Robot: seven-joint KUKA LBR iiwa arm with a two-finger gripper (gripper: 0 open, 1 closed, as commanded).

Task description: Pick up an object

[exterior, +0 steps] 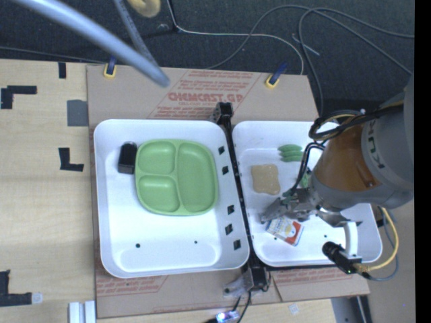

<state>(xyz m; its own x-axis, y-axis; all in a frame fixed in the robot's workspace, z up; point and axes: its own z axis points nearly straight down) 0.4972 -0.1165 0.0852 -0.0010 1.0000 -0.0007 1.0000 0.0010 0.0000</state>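
Note:
In the right bin (266, 134), my gripper (281, 210) hangs low over the bin's front middle, below the orange band of the arm. Directly under and in front of it lies a small red and white packet (288, 232). A tan, toast-like square (265, 178) rests just behind the gripper to the left. A small green item (291, 152) lies near the bin's back. The grey fingers sit against the packet's upper edge, and their gap is hidden.
The left bin (111, 200) holds a green divided plate (178, 177) with a small black block (126, 157) beside its left edge. A black divider (234, 180) with clips runs between the bins. Cables trail across the dark floor behind the bench.

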